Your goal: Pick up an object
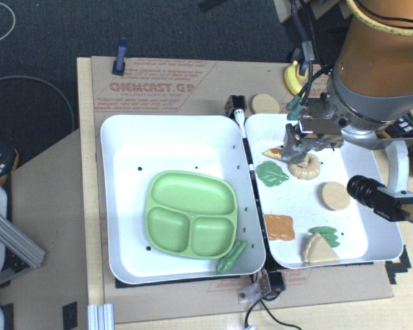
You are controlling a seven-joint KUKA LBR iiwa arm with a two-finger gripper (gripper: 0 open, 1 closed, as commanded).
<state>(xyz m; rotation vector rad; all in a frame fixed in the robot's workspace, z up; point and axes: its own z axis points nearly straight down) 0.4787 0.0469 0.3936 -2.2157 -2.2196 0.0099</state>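
Note:
The right white bin [372,158] holds several toy foods. A beige croissant-like piece [307,170] lies near its middle, with a green leaf [272,174] to its left and a small pizza slice [271,154] above the leaf. A round tan cookie [335,196], an orange toast square [279,227] and a taco with green filling [321,246] lie nearer the front. My gripper [299,151] hangs low over the croissant's top left edge, close to it or touching it. Nothing is visibly held.
The left bin [124,150] carries a green divided plate [191,214] and a green pod [230,257] at its front right corner. A black cylinder [372,194] juts in over the right bin's right side. A tan disc [265,104] and a yellow object [295,79] lie behind the bins.

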